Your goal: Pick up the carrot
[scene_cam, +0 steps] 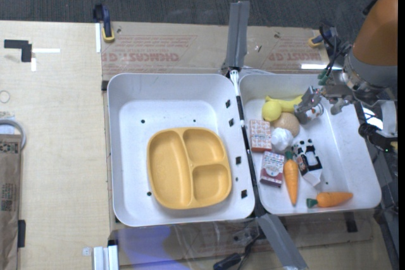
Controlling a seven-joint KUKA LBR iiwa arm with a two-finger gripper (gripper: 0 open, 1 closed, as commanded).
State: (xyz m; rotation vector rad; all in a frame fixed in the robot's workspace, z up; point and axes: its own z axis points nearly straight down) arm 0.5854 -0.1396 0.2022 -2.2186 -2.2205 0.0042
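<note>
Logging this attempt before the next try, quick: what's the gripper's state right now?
Gripper: above the right bin's back part, near the yellow toy; open or shut cannot be told. Nothing seen held; both carrots lie in the bin.

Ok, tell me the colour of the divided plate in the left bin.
The plate is yellow-orange, plain, with no pattern, seen in the camera view.

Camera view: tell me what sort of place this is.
Probably a robotics lab test bench, not a kitchen. Two white bins sit side by side on cardboard; one holds a yellow divided plate, the other toy food such as a carrot, under a grey-and-orange robot arm.
</note>
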